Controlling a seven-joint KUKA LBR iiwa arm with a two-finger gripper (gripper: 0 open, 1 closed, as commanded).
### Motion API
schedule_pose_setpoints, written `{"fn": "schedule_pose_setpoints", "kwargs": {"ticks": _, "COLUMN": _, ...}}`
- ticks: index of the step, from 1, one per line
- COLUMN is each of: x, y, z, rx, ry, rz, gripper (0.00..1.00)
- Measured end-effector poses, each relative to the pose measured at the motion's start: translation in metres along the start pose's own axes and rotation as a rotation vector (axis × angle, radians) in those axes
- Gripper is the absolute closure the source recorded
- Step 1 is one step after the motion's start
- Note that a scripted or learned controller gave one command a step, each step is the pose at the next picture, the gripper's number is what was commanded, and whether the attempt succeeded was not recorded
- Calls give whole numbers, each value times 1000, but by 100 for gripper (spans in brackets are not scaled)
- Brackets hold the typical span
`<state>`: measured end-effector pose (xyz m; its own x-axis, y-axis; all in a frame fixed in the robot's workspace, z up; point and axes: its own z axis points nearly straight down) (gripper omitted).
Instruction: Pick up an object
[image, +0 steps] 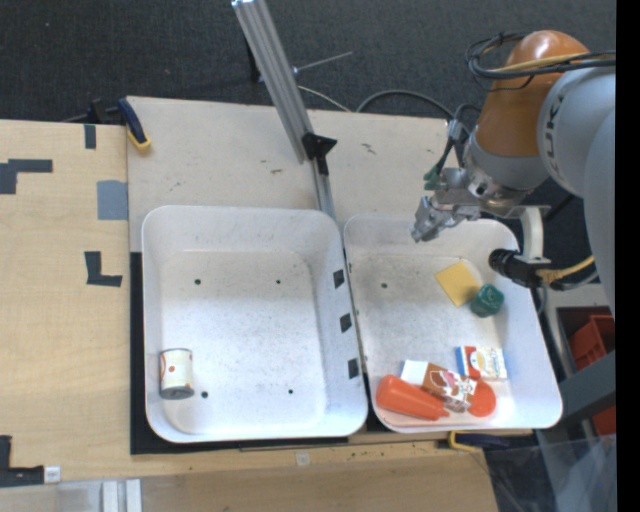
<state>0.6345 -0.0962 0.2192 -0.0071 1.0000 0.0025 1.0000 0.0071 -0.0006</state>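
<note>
Camera view looks down on two white bins; the right bin (370, 250) carries the clutter. Nearest me lies a yellow block (457, 281), flat and roughly square, tilted so its longer side runs from upper left to lower right, with a small teal piece (488, 300) touching its lower right corner. My gripper (430, 224) hangs over the bin's far rim, up and left of the block, apart from it. Whether my jaws stand wide or narrow I cannot tell; nothing shows between them.
</note>
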Motion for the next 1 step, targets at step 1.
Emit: {"fn": "schedule_pose_setpoints", "kwargs": {"ticks": 1, "x": 59, "y": -2, "z": 4, "rx": 2, "ry": -1, "rz": 0, "gripper": 100}}
